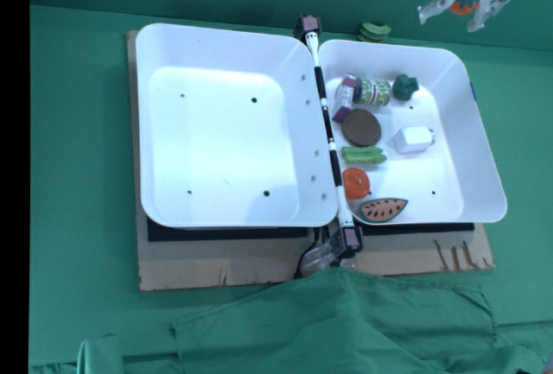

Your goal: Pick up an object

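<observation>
My gripper (459,8) hangs high above the far right corner of the right bin (471,182), past its back rim. A small orange object (464,7) shows between its two fingers, lifted off the bench. Below, the right bin holds a purple bottle (346,92), a green-labelled can (374,91), a dark green broccoli piece (404,86), a brown disc (361,128), a white block (414,139), a green pea pod (364,155), an orange round fruit (355,182) and a watermelon slice (383,209).
The left bin (164,53) sits beside the right one, with a black-and-white divider bar (325,122) between them. A small green item (375,32) lies on the bench behind the right bin. Green cloth (346,329) bunches at the front.
</observation>
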### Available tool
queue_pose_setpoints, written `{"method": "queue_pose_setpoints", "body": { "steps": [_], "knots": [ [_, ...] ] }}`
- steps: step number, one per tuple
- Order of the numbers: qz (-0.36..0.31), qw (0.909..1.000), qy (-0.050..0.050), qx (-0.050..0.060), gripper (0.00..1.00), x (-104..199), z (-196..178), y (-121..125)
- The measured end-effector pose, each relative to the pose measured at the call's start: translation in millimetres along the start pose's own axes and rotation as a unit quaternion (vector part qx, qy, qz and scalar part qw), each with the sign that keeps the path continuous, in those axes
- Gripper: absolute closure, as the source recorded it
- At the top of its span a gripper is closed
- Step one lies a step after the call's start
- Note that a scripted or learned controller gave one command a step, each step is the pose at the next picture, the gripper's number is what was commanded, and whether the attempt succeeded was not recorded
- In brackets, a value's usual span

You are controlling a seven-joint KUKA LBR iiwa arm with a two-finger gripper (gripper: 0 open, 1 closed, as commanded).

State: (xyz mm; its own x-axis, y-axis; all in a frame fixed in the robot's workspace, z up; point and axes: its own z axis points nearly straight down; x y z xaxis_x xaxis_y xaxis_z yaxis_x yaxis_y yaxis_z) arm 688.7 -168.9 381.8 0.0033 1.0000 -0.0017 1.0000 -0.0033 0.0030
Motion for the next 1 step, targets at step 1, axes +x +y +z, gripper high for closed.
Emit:
{"method": "queue_pose_setpoints", "body": {
  "steps": [1],
  "knots": [
    [0.002, 1.0, 0.001, 0.005, 0.0, -20.1, 82.1, -56.5]
  ]
}}
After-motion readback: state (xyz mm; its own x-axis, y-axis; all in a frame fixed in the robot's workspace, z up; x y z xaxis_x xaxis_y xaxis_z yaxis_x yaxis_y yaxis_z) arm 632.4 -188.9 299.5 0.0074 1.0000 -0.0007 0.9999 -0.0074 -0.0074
